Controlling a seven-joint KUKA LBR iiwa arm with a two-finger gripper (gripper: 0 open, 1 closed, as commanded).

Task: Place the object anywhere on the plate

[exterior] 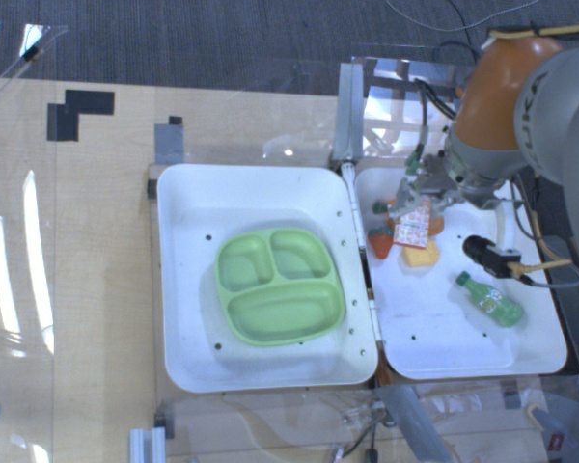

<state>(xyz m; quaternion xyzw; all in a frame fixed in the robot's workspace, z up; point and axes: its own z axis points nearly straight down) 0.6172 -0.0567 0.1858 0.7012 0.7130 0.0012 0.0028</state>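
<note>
With its finger state impossible to tell, the end effector (420,186) hovering over the red-white packet (412,228) should descend squarely, then carry toward nine o'clock onto the green plate (280,285).

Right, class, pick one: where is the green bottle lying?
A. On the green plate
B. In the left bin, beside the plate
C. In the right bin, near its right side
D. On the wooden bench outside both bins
C: the green bottle lies on the floor of the right bin, apart from the green plate in the left bin.
</note>
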